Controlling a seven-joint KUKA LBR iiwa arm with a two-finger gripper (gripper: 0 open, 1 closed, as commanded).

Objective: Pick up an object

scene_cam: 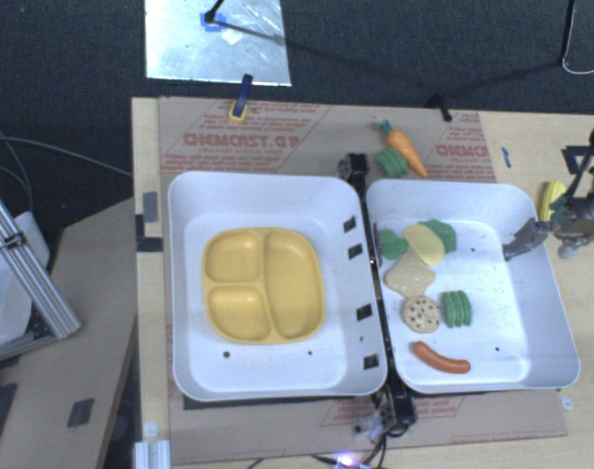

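Note:
The right bin (531,350) holds several toy foods. A yellow-and-green piece (429,239) lies beside a small green piece (392,243). Below them are a beige slice (408,277), a speckled cookie (421,313), a ridged green piece (456,308) and an orange-red sausage (440,359). My gripper (548,243) hangs over the bin's right rim, well to the right of the foods. It is open with nothing between its fingers.
The left bin (190,213) holds a yellow divided plate (264,283). A toy carrot (403,150) with green leaves lies on the cardboard behind the right bin. A yellow-green object (554,199) sits by the arm at the right edge.

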